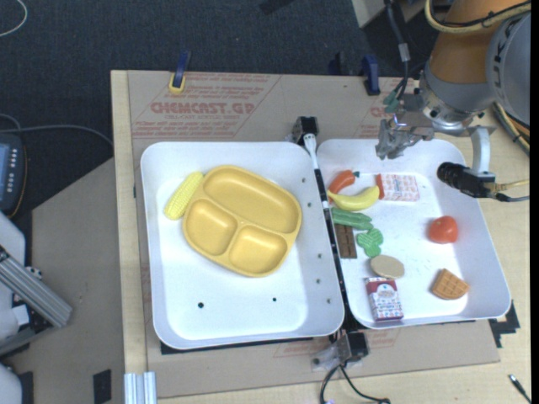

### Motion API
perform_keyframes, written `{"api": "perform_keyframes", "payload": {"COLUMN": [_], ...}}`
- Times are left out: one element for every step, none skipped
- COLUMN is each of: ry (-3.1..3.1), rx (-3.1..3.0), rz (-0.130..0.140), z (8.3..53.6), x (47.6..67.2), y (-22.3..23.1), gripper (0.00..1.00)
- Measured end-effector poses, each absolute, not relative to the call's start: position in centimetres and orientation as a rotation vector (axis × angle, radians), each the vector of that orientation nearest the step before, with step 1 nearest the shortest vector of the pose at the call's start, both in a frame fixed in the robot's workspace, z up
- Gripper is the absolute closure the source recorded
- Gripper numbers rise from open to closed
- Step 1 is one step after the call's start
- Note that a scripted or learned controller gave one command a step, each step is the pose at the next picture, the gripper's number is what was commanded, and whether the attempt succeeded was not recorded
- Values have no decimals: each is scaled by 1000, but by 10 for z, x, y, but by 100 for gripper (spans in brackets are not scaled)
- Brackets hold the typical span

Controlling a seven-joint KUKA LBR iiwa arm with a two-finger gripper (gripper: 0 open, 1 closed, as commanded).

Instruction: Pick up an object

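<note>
Hovering: the pincer [394, 146] hangs above the back edge of the right bin [480, 251], nothing between its fingers; whether they are spread or pressed together I cannot tell at this slant.
Step in hand: by my reading, the approach; no object has been picked yet and a target looks not yet chosen.
Nearest candidates: a white packet with red print [397, 187] lies just beside and in front of the pincer; a banana [357, 198] and a small orange-red piece [342, 180] lie close to the bin's left wall.
Crowded strip: green vegetable pieces [360, 230], a brown bar [344, 241], a tan oval piece [387, 267] and a small red carton [384, 298] run down the left side of that bin, several touching or nearly so.
Loose targets: a red tomato [444, 229] and a waffle-like wedge [450, 285] sit well apart from the rest.
Left bin [160, 251]: a yellow divided tray [240, 220] with a corn cob [184, 194] against its rim.
Next move calls for: probably settling over one item, lowering squarely, and closing around its narrow side; the flat packet may be hard to pinch, the tomato may roll.
Table [135, 116]: brown board under both bins.
</note>
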State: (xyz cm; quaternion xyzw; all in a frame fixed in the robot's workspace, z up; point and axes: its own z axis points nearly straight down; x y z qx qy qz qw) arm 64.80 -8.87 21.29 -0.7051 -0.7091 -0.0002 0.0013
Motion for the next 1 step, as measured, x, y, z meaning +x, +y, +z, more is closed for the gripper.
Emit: {"api": "perform_keyframes", "payload": {"ry": [-2228], "rx": [-2216], "rz": [-4], "z": [215], "x": [660], "y": [-43], "gripper": [100]}}
